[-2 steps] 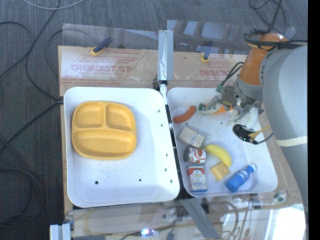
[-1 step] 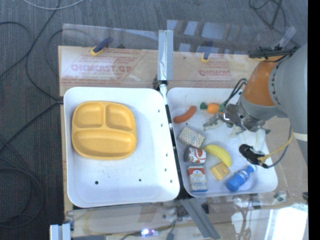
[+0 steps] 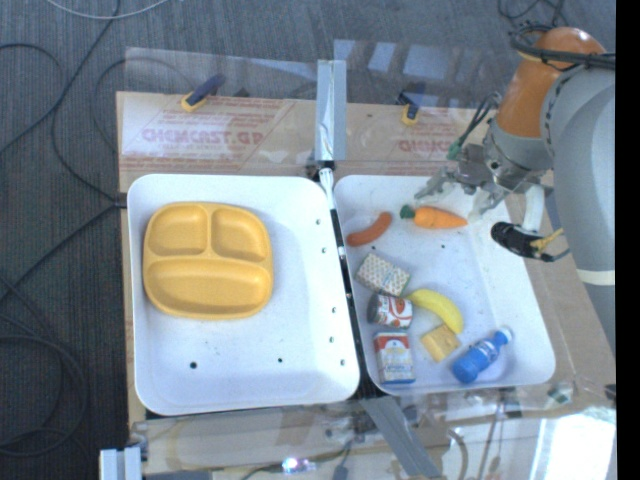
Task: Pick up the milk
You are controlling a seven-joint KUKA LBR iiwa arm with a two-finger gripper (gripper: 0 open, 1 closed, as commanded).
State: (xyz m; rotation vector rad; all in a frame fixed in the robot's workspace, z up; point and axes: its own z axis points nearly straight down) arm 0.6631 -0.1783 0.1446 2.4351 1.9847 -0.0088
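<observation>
Red-and-white milk carton, label unreadable; gripper above the carrot, grip state unclear.

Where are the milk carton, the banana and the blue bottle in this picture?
milk carton (image 3: 395, 357), camera view, on its printed front face.
banana (image 3: 440, 308), camera view, middle of its curve.
blue bottle (image 3: 476, 359), camera view, on its body.

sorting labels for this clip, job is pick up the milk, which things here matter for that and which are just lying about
For the job:
milk carton, near the front of the right bin
gripper, above that bin's back edge

Just lying about:
carrot
sausage
banana
blue bottle
can
cracker packet
cheese block
yellow tray
</observation>
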